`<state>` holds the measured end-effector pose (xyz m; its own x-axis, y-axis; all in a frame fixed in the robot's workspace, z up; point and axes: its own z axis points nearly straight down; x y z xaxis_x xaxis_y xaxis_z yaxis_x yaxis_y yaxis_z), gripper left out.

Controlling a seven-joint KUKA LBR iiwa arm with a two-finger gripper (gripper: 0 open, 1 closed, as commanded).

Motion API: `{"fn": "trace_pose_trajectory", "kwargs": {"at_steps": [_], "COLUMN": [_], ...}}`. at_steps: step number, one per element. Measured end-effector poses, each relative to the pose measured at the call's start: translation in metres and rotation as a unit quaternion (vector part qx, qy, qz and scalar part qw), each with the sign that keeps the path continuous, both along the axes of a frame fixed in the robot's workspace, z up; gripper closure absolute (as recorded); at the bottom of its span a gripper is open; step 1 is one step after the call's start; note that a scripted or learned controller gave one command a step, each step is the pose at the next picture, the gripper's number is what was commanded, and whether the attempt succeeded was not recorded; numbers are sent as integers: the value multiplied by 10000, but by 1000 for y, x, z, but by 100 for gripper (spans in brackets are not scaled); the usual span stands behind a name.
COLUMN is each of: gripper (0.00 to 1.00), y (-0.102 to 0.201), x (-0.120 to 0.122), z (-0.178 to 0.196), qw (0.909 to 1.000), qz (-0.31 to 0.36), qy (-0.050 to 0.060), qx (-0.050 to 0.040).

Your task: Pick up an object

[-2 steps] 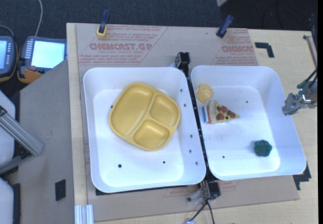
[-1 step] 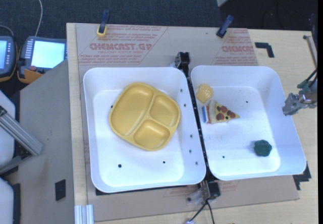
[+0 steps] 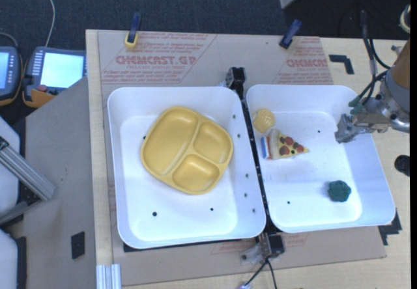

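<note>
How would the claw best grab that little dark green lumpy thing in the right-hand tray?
Probably straight from above, closing across the middle of the small dark green lumpy object. It is a compact, rounded lump lying alone on the floor of the right white bin, away from the walls and from the pizza slice toy, so the two-finger gripper has room on either side.

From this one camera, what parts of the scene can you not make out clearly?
- Arm: cut off by the right edge of the camera view; only the wrist end shows.
- Gripper: too small and blurred to judge its state.
- Blue item beside the pizza slice: too thin to identify.
- Green lump: too small to name.
- Yellow plate: hides the left bin floor under it.
</note>
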<state>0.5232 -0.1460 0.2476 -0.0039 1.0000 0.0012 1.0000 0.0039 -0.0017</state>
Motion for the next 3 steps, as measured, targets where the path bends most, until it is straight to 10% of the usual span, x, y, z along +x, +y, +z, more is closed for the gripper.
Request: {"fn": "trace_pose_trajectory", "kwargs": {"at_steps": [3], "gripper": [100], "y": [155], "x": [57], "z": [-15], "qw": [10000], "qz": [-4], "qy": [-26], "qx": [-6]}}
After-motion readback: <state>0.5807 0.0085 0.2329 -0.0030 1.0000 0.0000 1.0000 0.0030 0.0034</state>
